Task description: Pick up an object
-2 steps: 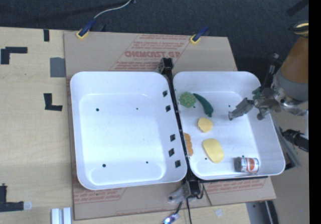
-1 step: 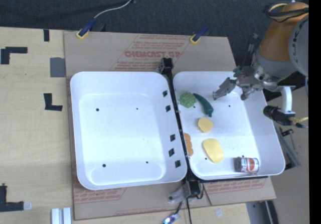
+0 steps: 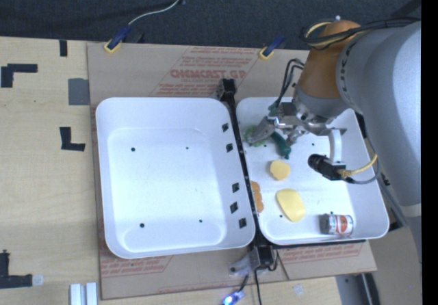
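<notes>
Gripper, low in the right bin, has fingers whose spread I cannot tell; a green object lies just beside it, so in my judgement it should centre over that piece and close squarely before lifting.

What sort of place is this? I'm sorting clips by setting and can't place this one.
Most likely a robotics lab test bench, not a home or kitchen. Two white bins sit side by side on a cardboard sheet clipped to the bench, a grey arm's gripper reaches into the right one, and a cable trails behind.
</notes>
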You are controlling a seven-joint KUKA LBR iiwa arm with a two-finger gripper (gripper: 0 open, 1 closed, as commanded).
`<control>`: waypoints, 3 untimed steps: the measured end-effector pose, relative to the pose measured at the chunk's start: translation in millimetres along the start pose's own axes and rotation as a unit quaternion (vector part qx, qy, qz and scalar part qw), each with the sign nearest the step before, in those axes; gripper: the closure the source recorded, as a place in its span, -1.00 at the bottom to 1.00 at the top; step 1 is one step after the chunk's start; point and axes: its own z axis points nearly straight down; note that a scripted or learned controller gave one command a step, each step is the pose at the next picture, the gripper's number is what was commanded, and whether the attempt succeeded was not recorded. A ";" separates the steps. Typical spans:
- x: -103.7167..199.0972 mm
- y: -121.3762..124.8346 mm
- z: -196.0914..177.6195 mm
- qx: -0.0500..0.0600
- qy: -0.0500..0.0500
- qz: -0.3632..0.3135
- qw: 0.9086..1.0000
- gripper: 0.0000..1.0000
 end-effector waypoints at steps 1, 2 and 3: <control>-9.4 35.8 36.3 -0.003 -0.002 0.002 1.000 -1.00; -56.5 -36.0 33.3 -0.003 -0.003 0.006 1.000 -1.00; -53.7 -33.3 23.4 -0.004 -0.003 0.004 1.000 1.00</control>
